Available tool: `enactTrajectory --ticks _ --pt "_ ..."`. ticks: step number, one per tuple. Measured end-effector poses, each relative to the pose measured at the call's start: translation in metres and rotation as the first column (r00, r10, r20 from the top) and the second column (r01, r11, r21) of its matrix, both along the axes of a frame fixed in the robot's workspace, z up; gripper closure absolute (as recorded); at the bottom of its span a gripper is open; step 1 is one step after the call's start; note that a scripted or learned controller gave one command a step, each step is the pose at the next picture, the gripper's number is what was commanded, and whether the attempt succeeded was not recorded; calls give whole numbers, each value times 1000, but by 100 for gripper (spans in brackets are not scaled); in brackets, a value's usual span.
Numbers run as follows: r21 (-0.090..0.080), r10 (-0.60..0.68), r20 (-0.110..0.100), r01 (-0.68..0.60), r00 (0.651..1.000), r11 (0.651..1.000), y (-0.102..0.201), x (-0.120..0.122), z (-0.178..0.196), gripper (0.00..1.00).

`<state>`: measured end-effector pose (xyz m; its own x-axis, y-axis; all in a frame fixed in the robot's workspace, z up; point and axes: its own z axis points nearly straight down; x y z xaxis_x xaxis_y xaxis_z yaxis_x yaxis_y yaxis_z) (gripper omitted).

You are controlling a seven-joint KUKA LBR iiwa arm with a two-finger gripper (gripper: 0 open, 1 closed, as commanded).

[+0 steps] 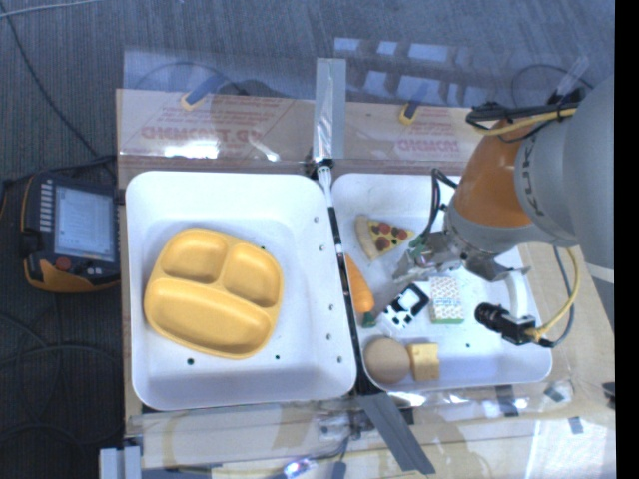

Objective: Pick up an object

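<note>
Hovering low in the right bin (519,367), gripper (427,259) between the pizza slice (382,236) and the black-and-white block (404,305); spread or pinched cannot be told, and nothing visibly held. Crowded there: carrot (359,285) against the divider, speckled pale card (446,298), round tan ball (386,359) touching a yellow cube (423,361). Likely trouble: closing on flat, thin pieces and slipping off, or nudging neighbours against the smooth plastic wall. Rounded ball apt to roll. Left bin (300,198) bearing a glossy yellow compartment tray (213,289).
</note>
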<state>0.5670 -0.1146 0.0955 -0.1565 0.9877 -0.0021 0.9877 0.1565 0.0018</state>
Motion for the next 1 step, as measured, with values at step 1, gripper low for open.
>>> enactTrajectory --ticks 1 --pt "-13 365 21 -365 931 931 8 -60 -2 100"
